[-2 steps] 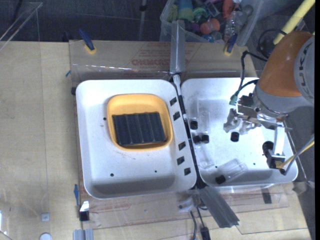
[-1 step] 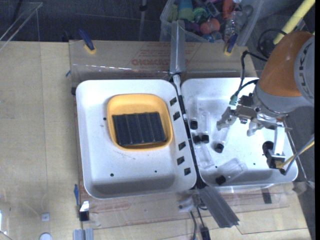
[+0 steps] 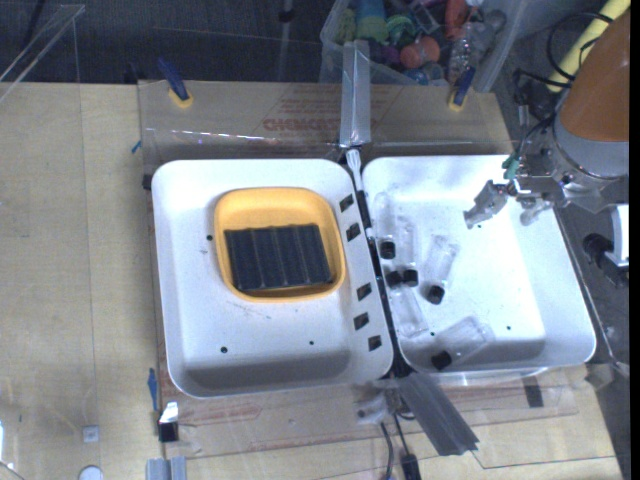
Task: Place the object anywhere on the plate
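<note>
While the gripper (image 3: pixel 492 203) hovers over the right bin (image 3: pixel 520 318) | jaw state: cannot tell | plate (image 3: pixel 230 213) in left bin carries a dark ridged object (image 3: pixel 278 258) (placement apparently done) | left: withdraw arm.

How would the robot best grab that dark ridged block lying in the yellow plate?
Probably from straight above, gripper closing across the dark ridged block's shorter span. It lies flat inside the yellow plate, whose raised rim blocks any sideways approach.
</note>
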